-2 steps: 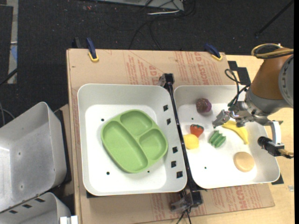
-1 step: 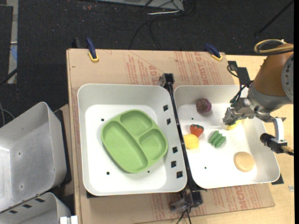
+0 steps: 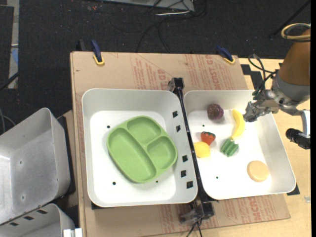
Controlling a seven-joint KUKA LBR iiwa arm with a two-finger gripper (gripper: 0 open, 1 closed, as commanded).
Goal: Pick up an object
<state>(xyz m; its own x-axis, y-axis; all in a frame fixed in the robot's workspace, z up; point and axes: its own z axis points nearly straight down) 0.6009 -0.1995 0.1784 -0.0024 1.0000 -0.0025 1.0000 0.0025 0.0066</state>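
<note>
- The left bin (image 3: 94, 132) held one green divided plate (image 3: 142, 148).
- The right bin (image 3: 276, 147) held six toys: a lemon (image 3: 202, 149), tomato (image 3: 208, 138), purple fruit (image 3: 215, 111), green vegetable (image 3: 229, 147), banana (image 3: 238, 123) and tan disc (image 3: 257, 171).
- The gripper (image 3: 251, 113) hung beside the banana's top end; how wide it stood could not be told.
- Risk: the curved banana might roll aside, or the green vegetable touching it might shift.

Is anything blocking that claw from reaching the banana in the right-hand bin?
Nothing visible does. The gripper hangs right beside the upper end of the banana, with only bare bin floor around. The green vegetable sits at the banana's lower end, away from the gripper.
</note>
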